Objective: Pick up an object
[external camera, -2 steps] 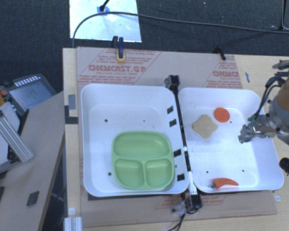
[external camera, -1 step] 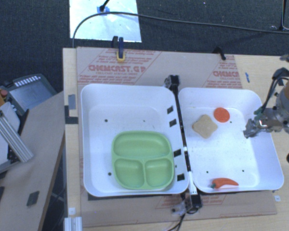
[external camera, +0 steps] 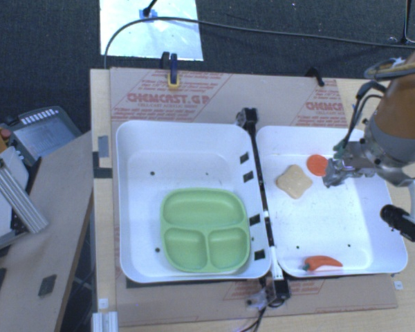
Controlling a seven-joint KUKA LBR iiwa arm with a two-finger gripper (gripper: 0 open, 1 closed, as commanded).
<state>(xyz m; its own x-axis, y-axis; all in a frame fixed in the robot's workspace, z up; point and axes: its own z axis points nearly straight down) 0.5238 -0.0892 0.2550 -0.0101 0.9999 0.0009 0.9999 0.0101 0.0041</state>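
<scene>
The right bin (external camera: 373,254) holds three things. A beige lumpy piece (external camera: 293,181) lies near its left side. Just right of it lies a small orange round piece (external camera: 317,164). An orange carrot-like piece (external camera: 323,262) rests by the front wall. My gripper (external camera: 332,173) hangs over the right bin, right beside the round orange piece and a short way right of the beige piece. The arm's grey body and orange band (external camera: 401,109) come in from the right.
The left bin (external camera: 145,151) carries a green three-compartment plate (external camera: 206,229) in its front half. A black clip strip (external camera: 258,185) joins the two bins. Cardboard (external camera: 214,95) lies under both, with a yellow clamp (external camera: 173,71) at its back edge.
</scene>
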